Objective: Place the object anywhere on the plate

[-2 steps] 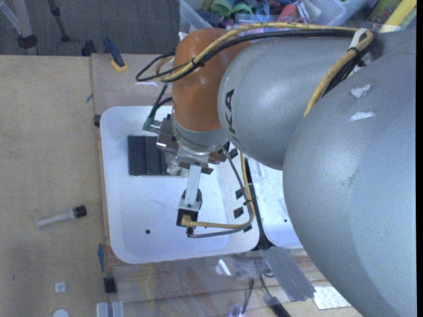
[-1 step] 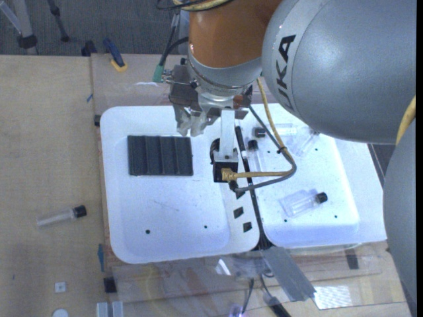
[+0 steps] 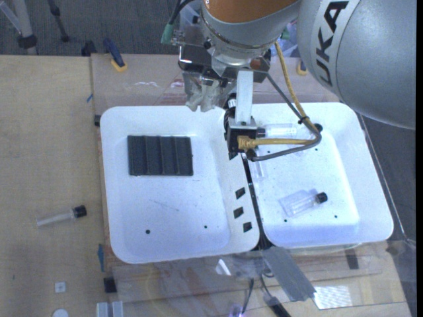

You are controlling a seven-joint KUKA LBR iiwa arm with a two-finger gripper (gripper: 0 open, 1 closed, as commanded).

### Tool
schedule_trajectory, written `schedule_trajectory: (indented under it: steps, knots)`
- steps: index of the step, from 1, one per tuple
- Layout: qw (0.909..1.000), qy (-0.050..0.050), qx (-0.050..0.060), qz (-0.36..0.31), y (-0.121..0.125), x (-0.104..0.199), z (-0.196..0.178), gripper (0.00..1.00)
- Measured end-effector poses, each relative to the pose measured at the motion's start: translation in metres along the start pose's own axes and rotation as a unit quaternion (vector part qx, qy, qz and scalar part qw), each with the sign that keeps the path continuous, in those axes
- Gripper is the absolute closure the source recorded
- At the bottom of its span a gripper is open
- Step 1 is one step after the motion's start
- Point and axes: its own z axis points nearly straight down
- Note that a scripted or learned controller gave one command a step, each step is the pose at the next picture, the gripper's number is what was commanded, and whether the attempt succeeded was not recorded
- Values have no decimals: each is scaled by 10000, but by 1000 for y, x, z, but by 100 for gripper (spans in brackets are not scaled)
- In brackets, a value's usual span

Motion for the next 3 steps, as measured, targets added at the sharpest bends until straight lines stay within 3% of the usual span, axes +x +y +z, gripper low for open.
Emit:
schedule_trajectory:
  steps: [1, 2, 3]
  knots:
    - [9933, -13, 20, 1157, -73, -12, 40, 100]
    - [9464, -9, 13, 3229, -75, -14, 183, 100]
    - [9253, 2, 0, 3793, -48, -13, 157, 100]
